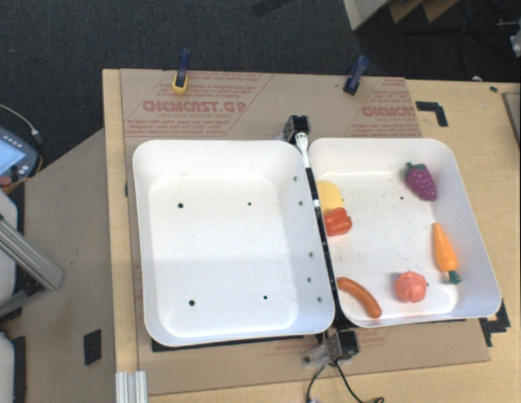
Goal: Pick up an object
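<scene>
- Two shallow white plastic bins sit side by side on a brown cardboard sheet over the bench (76, 250); left bin (218, 309) at frame centre-left, right bin (386, 154) at centre-right. Their inner rims touch, apparently clipped together at top and bottom so they stay put.
- Pick candidates all lie in the right bin:
  - purple plastic grape bunch (420, 181), upper right, well apart from the rest
  - orange toy carrot (444, 250) along the right wall
  - pink-red round toy fruit (410, 286), lower right, near the carrot tip
  - orange-red toy sausage (360, 296), lower left, tilted
  - yellow rounded toy (328, 196) touching a red toy pepper (337, 222), both against the dividing rim
- Judgement: grapes or round fruit are the easier grabs; the wall-hugging pair leaves little finger room.
- Gripper state: cannot tell.
</scene>
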